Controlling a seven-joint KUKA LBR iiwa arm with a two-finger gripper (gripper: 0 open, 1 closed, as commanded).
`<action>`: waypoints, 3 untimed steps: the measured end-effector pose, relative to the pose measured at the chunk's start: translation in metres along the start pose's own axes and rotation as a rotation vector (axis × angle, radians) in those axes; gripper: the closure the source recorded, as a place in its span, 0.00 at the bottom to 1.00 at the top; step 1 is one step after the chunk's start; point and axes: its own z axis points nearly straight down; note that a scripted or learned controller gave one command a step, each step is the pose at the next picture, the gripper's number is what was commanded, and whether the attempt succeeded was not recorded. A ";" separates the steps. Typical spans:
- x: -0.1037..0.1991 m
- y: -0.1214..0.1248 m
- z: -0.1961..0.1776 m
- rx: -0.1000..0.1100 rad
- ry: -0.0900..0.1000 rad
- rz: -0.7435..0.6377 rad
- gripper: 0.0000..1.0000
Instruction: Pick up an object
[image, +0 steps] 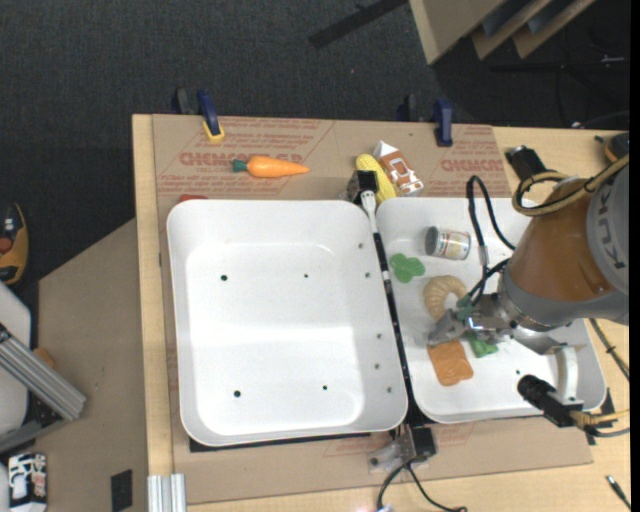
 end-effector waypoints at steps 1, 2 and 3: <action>0.002 0.004 -0.015 -0.011 -0.002 -0.004 1.00; 0.073 0.068 -0.095 -0.020 0.002 -0.016 1.00; 0.106 0.157 -0.213 -0.028 0.000 -0.013 1.00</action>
